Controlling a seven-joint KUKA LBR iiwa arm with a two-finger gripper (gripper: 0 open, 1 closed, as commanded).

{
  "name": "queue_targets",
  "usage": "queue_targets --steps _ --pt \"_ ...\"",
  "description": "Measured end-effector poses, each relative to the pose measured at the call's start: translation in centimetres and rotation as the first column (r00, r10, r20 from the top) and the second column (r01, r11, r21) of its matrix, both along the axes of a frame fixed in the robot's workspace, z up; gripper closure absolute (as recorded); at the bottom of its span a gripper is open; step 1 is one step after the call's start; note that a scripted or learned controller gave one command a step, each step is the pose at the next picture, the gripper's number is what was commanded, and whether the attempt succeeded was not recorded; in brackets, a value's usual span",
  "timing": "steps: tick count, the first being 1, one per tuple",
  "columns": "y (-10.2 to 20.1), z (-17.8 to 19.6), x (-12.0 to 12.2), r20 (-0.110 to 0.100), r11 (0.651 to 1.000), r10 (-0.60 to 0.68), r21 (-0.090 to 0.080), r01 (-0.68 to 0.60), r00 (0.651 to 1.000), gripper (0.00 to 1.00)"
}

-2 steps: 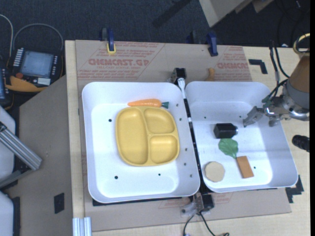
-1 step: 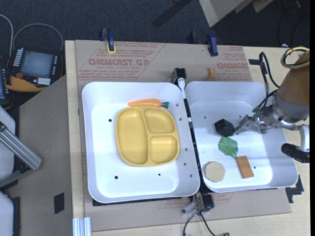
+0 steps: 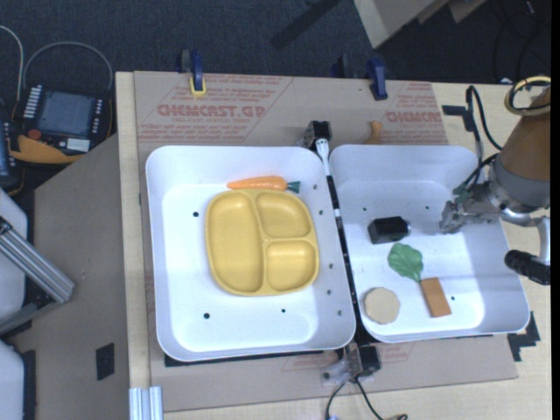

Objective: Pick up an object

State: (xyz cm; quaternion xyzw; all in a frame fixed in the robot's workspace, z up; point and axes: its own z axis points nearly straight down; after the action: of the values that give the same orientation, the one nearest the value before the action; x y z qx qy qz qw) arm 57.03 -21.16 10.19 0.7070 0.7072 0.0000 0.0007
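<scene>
Bench: a brown board (image 3: 262,103) with red lettering carries two shallow white bins side by side, with two blue clamps at its far edge.
Left bin (image 3: 175,261): holds a yellow plate (image 3: 261,241) with three compartments, lying flat near the middle of the bin.
Carrot (image 3: 258,183): an orange toy carrot with a green end lies just beyond the plate's far rim, close to it, pointing along the bin's length.
Right bin (image 3: 490,313): holds four small things and the arm's working end.
Black block (image 3: 388,229): lies near the middle of the right bin, apart from the other things.
Green leaf (image 3: 406,259): lies just nearer the camera than the black block; its lower edge reaches the brown block.
Brown block (image 3: 436,297): a small oblong, tilted, beside the leaf.
Tan disc (image 3: 381,304): a round flat piece near the bin's front left corner, just beside the brown block but apart from it.
Arm (image 3: 529,160): enters from the right.
Gripper (image 3: 457,214): low over the right side of the right bin, well apart from the black block; nothing is seen between its fingers, and I cannot tell how wide they stand.
</scene>
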Motion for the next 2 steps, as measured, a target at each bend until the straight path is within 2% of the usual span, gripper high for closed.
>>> queue_targets --steps 2 --pt "0.4 9.7 1.7 0.006 1.000 0.001 -0.002 -0.001 1.000 1.00"
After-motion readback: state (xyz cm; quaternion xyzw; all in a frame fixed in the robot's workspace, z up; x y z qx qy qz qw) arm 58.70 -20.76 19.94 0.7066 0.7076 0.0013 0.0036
